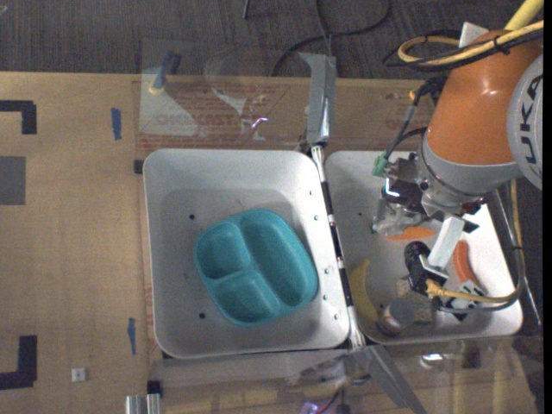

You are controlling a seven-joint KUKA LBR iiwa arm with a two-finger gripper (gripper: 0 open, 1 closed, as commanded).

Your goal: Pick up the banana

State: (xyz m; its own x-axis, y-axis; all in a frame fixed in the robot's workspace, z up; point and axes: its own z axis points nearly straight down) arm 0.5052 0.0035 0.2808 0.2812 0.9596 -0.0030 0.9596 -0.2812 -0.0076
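Yellow curved banana (pixel 363 290) lies near the right white bin's (pixel 345 179) front-left corner. We cannot tell the gripper's (pixel 398 218) state; we recommend shifting frontward-left, descending across its width.

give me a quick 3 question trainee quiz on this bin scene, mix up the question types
1. True or false: the teal divided plate lies in the left bin.
2. Which bin holds the banana? A) left bin B) right bin C) neither
3. Fill in: the arm's band above the wrist is ____.

Key: 1 true; 2 B, it lies near that bin's left wall, apart from the gripper; 3 orange.
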